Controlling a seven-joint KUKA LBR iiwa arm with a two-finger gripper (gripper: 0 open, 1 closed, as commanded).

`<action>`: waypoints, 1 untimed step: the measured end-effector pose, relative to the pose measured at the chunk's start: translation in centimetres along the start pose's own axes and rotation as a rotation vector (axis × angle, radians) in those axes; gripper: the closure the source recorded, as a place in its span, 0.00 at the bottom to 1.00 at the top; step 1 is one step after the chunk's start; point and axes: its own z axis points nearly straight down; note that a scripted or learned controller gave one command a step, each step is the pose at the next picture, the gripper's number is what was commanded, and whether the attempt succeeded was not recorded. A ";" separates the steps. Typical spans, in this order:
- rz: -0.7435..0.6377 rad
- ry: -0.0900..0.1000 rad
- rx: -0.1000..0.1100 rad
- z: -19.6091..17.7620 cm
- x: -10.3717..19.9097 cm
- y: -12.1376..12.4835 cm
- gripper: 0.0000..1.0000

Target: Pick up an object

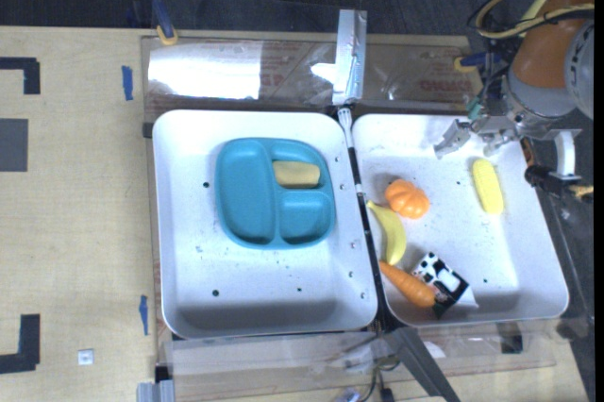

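Observation:
My gripper (475, 142) hangs over the far part of the right bin (538, 292), open, with nothing between its fingers. Just below and to its right lies a yellow cylinder-shaped toy (487, 185). An orange pumpkin-like toy (408, 198) sits left of the bin's middle. A banana (391, 233) lies under it along the left wall. Near the front are an orange carrot (408, 285) and a black-and-white object (442, 277), touching each other. In the left bin (189, 277) a blue divided plate (255, 192) carries a yellow bread-like piece (296, 174).
A metal divider post (350, 56) stands behind the seam between the bins. Clear plastic sheeting (217, 70) runs along the back. The arm's orange band (540, 56) and cables rise at the upper right. The wooden bench (66, 221) spreads out to the left.

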 end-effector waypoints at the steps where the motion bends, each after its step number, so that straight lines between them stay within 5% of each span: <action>1: -0.055 0.014 0.001 3.1 -2.0 -4.0 0.00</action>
